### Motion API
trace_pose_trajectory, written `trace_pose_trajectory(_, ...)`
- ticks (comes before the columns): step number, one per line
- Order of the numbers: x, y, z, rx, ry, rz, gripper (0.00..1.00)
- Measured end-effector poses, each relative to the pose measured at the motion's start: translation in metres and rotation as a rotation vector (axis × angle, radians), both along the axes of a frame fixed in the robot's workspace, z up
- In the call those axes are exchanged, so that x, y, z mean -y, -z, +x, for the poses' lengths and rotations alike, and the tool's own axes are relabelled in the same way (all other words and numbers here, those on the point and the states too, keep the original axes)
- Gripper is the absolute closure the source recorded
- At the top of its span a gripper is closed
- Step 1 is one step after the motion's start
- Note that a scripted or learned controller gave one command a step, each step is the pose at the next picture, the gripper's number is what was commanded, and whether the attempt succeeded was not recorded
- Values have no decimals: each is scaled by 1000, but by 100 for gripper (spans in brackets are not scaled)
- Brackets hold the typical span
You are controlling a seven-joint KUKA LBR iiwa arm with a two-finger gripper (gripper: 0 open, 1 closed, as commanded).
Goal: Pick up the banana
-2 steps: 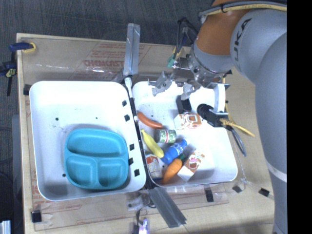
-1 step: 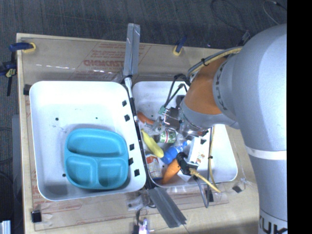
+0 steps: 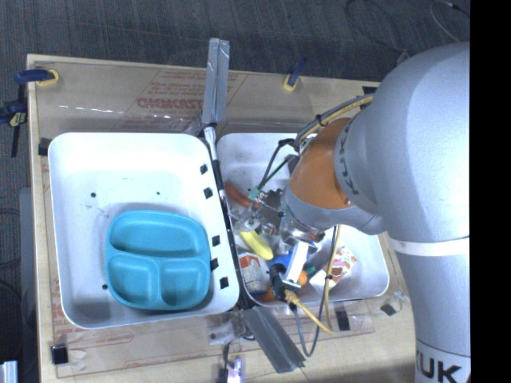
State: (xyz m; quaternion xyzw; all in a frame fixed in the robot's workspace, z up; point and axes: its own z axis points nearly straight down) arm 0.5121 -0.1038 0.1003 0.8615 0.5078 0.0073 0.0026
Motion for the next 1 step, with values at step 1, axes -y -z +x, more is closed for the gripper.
trace_pose_trajectory(1,0,-8,0,-4,-4,1,100)
